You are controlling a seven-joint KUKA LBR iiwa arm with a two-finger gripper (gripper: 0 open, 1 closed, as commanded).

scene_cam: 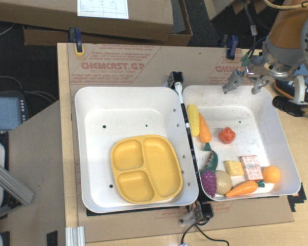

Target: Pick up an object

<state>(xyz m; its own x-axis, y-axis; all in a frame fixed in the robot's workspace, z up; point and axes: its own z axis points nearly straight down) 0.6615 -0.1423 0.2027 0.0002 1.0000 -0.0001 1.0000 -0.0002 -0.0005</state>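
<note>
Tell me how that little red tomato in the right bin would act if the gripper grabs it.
The red tomato looks round and glossy, so it may roll or slip. It sits alone, so nothing would likely stop it.

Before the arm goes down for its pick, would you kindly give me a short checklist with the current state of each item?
1. Gripper carries nothing: ok, its fingers stand open with nothing between them.
2. Gripper above the right white bin: not ok, it hangs over the bin's far rim.
3. An isolated target: ok, the small red toy tomato lies apart from the other items.
4. Near-corner items separable: not ok, the purple toy grapes, beige round piece and orange toy carrot crowd together.
5. Yellow divided plastic tray out of the way: ok, it lies in the left white bin.
</note>
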